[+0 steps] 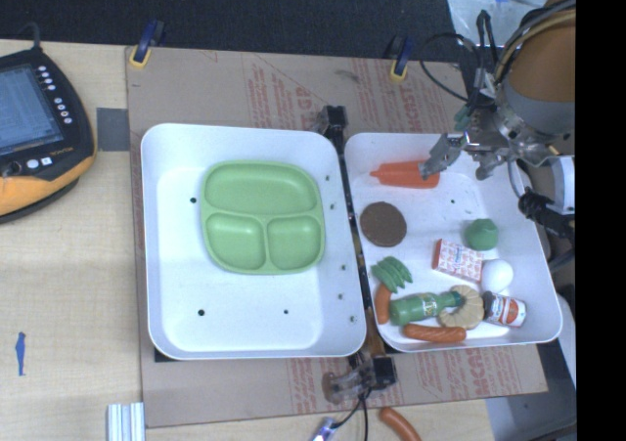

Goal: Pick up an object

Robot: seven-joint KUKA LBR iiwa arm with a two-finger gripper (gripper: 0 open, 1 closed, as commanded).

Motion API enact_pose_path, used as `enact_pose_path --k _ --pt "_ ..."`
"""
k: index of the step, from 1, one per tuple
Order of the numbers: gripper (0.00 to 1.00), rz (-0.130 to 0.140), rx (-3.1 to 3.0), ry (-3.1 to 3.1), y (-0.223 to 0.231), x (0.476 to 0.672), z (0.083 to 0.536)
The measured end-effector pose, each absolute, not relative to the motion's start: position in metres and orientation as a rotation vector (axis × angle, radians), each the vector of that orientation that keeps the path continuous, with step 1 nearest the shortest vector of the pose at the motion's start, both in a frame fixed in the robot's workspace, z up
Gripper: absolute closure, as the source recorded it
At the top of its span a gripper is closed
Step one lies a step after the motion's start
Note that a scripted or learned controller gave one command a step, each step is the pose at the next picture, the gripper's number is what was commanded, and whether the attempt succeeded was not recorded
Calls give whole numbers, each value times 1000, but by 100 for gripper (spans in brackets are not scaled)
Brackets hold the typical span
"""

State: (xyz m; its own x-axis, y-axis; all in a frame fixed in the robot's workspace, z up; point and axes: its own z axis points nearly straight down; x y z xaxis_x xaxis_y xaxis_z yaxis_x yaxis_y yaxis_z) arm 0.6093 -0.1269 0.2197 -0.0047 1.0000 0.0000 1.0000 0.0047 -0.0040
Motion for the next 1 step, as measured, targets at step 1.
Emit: enact_pose_path --k 1 --pt "0 4 -2212 -2223 -174 562 111"
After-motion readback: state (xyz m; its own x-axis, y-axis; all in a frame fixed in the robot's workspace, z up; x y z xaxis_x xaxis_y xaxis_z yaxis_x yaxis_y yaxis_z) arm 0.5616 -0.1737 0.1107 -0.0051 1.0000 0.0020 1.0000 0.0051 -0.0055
